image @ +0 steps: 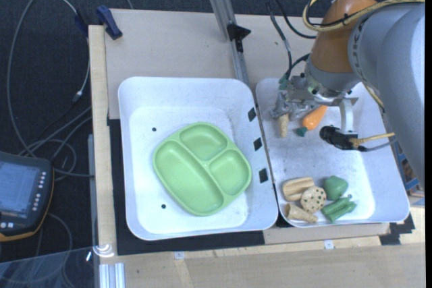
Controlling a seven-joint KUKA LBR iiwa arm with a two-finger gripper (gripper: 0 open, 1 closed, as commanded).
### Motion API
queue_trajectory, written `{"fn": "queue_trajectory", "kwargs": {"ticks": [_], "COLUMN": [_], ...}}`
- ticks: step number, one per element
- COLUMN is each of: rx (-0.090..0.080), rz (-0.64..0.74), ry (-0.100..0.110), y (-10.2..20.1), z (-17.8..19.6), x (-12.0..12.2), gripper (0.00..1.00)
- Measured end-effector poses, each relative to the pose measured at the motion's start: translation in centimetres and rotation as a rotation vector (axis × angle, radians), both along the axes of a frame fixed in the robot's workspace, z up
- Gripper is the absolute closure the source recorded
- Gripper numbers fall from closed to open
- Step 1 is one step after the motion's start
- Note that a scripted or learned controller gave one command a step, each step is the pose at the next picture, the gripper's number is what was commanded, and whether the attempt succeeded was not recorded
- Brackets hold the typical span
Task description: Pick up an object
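The carrot [312, 119], orange with a green tip, lies tilted at about twelve o'clock in the right bin [304, 165], just under the gripper [290, 111]. Touching or just beside it at its nine o'clock is a pale stick [283, 125], standing nearly upright below the fingers. The gripper is low over this pair, so the step in hand looks like the closing-in of a grasp, not a lift. I cannot tell whether the jaws are wide or narrow, nor whether either piece sits between them.

The next move calls for the fingers to settle on one piece alone; with two so close, a pinch could nudge one aside or catch both.

At five o'clock in the same bin lie a cracker [312, 198], tan bread pieces [298, 187] and green vegetables [336, 197], clustered. The left bin [135, 145] holds a green divided plate [202, 168].
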State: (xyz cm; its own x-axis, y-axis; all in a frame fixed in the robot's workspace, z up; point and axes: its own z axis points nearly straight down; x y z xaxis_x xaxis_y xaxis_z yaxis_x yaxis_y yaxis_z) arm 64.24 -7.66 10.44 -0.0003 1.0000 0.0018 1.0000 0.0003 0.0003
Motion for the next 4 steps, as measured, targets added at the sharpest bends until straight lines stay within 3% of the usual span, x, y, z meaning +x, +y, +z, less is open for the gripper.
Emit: {"fn": "queue_trajectory", "kwargs": {"ticks": [2,3,4], "rx": [-0.002,-0.002,0.001], "rz": [0.002,0.001,0.004], "ry": [-0.009,-0.004,0.004], "y": [0.3,0.4,5.1], "z": [10.8,12.9,11.9], "x": [0.4,0.5,-1.7], "gripper": [1.0,1.0,1.0]}}
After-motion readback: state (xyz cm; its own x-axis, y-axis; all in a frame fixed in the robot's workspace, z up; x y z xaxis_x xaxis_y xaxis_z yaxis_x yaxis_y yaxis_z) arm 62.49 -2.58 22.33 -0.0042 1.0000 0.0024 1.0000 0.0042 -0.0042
